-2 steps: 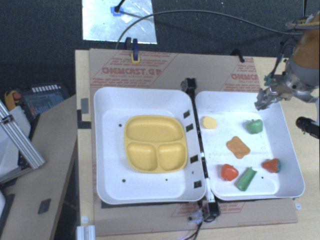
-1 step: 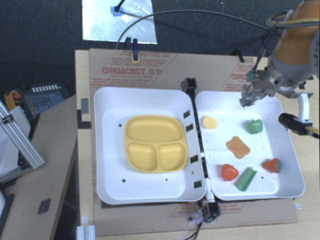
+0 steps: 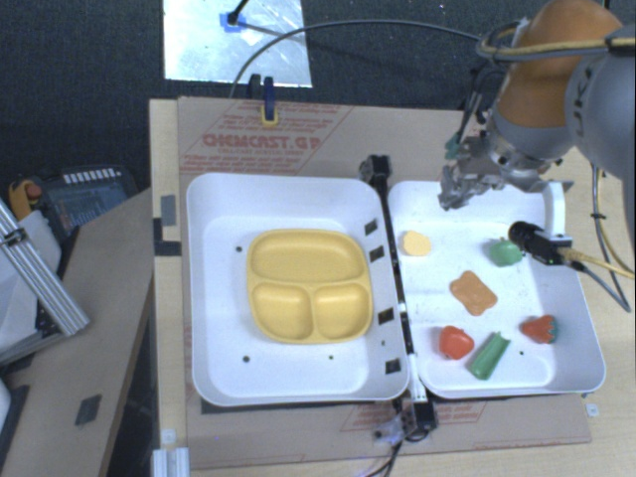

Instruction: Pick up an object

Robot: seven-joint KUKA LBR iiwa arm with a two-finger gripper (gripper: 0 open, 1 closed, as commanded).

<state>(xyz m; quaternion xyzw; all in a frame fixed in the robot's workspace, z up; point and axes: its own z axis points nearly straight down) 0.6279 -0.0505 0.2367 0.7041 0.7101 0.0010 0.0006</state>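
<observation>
Left bin (image 3: 214,217): divided tray (image 3: 303,284) in the middle. Right bin (image 3: 581,351): six small items (image 3: 473,292) scattered, gripper (image 3: 453,195) above its far left corner.

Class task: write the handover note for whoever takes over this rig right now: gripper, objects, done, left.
Gripper: above the far part of the right bin, nothing seen between its fingers.
Right bin: yellow piece, green round piece, orange piece, red piece, green stick, strawberry.
Left bin: yellow divided tray.
Done: nothing picked.
Left: pick any object.

Bench (image 3: 169,296) bearing two white bins (image 3: 219,266)
</observation>
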